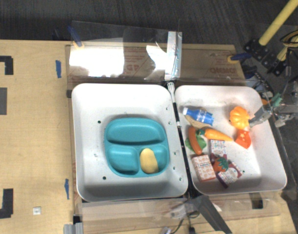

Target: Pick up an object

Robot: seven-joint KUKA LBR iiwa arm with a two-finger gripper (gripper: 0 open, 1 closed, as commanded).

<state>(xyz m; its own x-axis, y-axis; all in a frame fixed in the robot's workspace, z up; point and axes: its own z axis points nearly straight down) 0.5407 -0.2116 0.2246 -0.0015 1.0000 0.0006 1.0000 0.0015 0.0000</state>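
Observation:
The right white bin holds several toy foods: an orange pepper, a red piece just below it, a carrot, a green vegetable, a blue bottle, two small cartons and a strawberry-like item. My gripper reaches in over the bin's right rim, its grey tip just right of the orange pepper and above the red piece. Nothing shows in its grasp.
The left white bin carries a teal divided tray with a yellow potato-like item in its lower right compartment. A clear plastic panel stands behind the bins. Cables and a yellow pole sit at the upper right.

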